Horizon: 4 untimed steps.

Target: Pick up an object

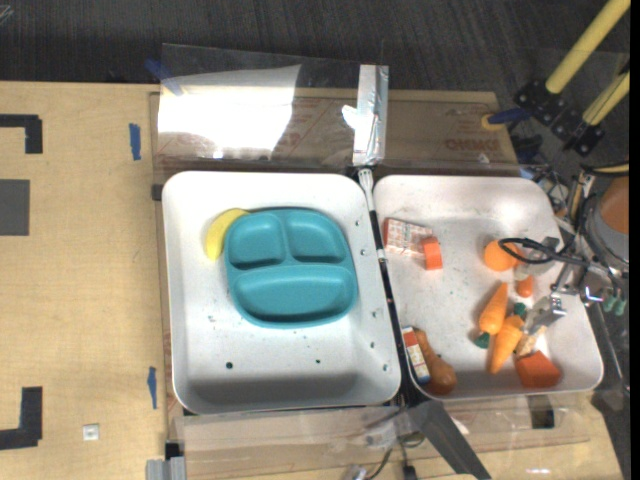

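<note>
My gripper (545,315) reaches in from the right edge and hangs low over the right bin (460,203), just right of two orange carrots (497,323). An orange-red piece (539,369) lies right below it. An orange ball (497,256) sits further back under a black cable loop. A small orange block (432,256) rests beside a clear packet with red print (405,234). A brown bottle-shaped item (428,360) lies at the bin's front left. I see nothing held in the gripper.
The left bin (200,348) holds a teal divided plate (290,265) with a yellow banana (218,230) tucked behind its left rim. A ridge (378,268) separates the bins. The arm's orange band (612,213) sits at the right edge.
</note>
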Motion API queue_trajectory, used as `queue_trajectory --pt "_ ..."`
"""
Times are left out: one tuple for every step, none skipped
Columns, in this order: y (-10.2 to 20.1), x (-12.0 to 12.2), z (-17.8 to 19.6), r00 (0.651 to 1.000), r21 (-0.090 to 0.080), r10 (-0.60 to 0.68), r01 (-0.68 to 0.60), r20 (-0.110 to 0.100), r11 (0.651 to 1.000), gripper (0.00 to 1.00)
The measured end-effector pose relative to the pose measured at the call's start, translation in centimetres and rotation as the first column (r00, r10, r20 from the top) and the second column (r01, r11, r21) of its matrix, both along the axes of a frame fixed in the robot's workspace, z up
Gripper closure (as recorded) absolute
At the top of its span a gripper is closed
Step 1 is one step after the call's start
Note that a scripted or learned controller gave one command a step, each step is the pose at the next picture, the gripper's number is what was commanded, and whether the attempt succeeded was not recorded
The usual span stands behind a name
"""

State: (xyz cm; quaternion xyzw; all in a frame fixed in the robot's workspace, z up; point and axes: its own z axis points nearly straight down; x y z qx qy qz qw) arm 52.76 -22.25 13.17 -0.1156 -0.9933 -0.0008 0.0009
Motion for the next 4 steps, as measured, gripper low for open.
queue_trajectory --pt "3.6 -2.3 -2.7 0.993 -0.012 -0.103 0.104 0.054 0.995 0.0" --pt "2.7 0.5 -4.3 0.998 -0.003 -0.067 0.067 0.013 0.998 0.0" --pt "0.0 7.4 -4.4 0.998 -0.005 0.055 -0.055 0.012 0.998 0.0" --pt "-0.1 1.1 -4.3 0.999 -0.004 0.036 -0.036 0.011 0.999 0.0"
